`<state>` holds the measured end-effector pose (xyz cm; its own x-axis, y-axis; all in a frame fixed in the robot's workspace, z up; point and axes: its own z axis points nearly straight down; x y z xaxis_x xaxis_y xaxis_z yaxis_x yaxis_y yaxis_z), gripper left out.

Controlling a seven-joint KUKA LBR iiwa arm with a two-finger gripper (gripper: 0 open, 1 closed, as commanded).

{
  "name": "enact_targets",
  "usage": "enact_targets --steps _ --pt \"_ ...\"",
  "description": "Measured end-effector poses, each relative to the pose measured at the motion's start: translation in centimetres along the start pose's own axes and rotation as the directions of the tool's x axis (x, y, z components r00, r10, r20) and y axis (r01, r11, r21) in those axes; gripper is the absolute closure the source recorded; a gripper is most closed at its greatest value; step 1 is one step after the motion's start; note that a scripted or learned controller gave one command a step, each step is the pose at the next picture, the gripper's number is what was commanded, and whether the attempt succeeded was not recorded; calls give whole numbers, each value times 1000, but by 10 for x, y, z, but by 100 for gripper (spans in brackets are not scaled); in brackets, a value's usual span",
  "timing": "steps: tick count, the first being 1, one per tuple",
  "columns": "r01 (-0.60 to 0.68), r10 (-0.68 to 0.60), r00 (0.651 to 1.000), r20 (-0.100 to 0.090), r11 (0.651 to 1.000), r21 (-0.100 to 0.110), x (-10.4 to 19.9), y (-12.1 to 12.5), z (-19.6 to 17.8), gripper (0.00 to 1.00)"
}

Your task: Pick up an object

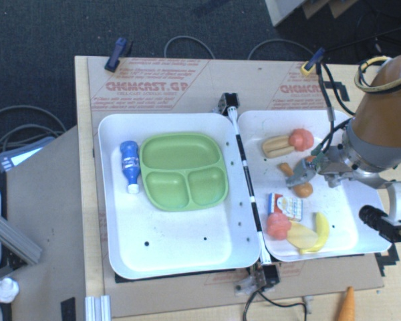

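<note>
The bench of brown printed board [187,85] carried two shallow white plastic bins side by side. The L bin [180,246] sat at 9 o'clock of the R bin [344,239], rims touching along a black clip strip. The grey arm w/ orange band [381,105] reached in from 3 o'clock, wrist over the R bin.

Inside the L bin lay a light green three-compartment plastic tray [184,170], near the bin's upper middle. A blue bottle w/ white cap [129,166] lay just beside the tray at its 9 o'clock, cap pointing to 6 o'clock.

In the R bin, the two-finger gripper [306,174] hung low near the bin's centre; whether the fingers were apart or together could not be told. At its 11 o'clock lay a tan bread-roll-shaped toy [277,146], touching a pink-red round toy [301,138] at that roll's 3 o'clock. A small orange round piece [303,190] sat just beside the gripper at 6 o'clock. Further toward 6 o'clock: a small white, red and blue packet [289,207], a red round fruit toy [278,225] touching it, and a yellow banana toy [312,235] at the fruit's 3 o'clock, approx. touching.
</note>
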<state>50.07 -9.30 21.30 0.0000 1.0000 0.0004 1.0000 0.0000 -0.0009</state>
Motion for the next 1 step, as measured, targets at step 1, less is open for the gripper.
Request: enact_targets --steps 1 --pt "-1 1 1000 0 1000 1 -12 19 109 0"
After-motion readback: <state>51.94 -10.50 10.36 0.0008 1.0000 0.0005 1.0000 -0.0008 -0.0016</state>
